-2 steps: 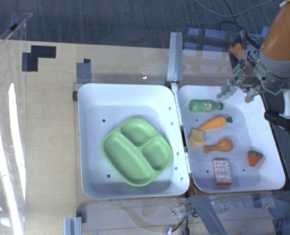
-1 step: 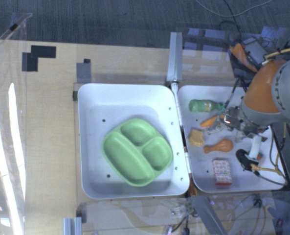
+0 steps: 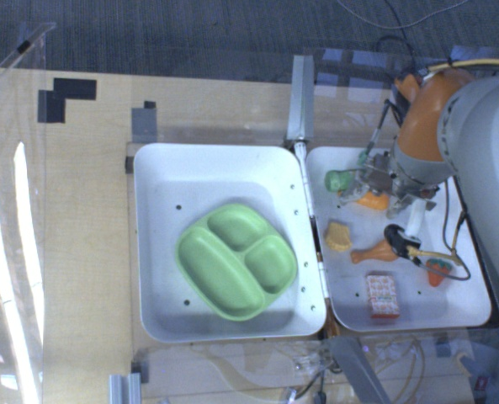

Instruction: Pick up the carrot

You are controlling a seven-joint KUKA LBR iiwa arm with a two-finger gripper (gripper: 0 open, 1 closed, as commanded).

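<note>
- Bins of shallow white plastic stand side by side on the bench: the left bin and the right bin.
- Carrot: a tapered orange-brown piece lying flat near the middle of the right bin. Its thin end points toward that bin's left edge and its thick end toward the right edge.
- Gripper: it hangs over the far half of the right bin, on the far side of the carrot and apart from it. From this slant I cannot tell whether it is open or closed, or whether it has hold of anything.
- Bright orange piece: it lies right at the gripper's near side. Whether the two touch cannot be told.
- Green cup: it sits near the far-left corner of the right bin, just beside the gripper.
- Yellow block: it rests by the right bin's left edge, near the carrot's thin end but not touching it.
- Small red-orange piece: it has a green end and lies toward the right edge, beyond the carrot's thick end.
- Red-and-white box: it lies close to the near edge of the right bin, apart from the carrot.
- Green divided plate: it has three compartments and sits in the left bin, toward the near-right corner.
- Arm: its orange band shows over the right bin's far-right corner.
</note>
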